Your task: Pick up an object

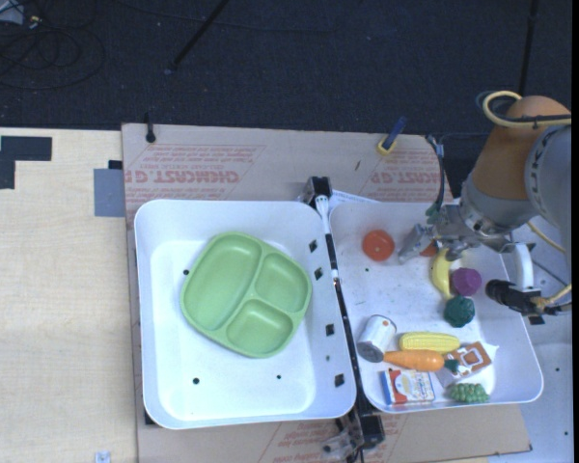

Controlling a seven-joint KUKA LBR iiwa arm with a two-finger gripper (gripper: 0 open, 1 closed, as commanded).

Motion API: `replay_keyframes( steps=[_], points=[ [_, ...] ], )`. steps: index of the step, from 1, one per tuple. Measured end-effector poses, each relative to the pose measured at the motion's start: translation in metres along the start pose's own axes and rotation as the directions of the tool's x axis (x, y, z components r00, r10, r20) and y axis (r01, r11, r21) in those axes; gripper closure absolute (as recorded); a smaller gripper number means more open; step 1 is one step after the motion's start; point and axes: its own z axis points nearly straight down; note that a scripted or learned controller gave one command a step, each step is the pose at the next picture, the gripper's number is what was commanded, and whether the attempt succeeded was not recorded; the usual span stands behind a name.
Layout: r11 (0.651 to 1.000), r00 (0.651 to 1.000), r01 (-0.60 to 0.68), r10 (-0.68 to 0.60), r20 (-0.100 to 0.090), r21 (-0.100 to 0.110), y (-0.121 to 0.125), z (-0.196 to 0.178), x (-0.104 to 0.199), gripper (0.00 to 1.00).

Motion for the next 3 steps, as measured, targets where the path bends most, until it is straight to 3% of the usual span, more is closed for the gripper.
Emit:
replay_keyframes(
  steps=[1, 2, 3],
  points=[
    [1.0, 1.0, -0.002, 0.002, 0.0, 0.005, -0.036, 0.022, -0.031, 0.0],
    [1.0, 1.0, -0.006, 0.006, -0.005, 0.007, -0.036, 0.012, -0.03, 1.0],
    [1.0, 1.0, -0.001, 0.001, -0.003, 0.005, -0.045, 0.021, 0.046, 1.0]
  ],
)
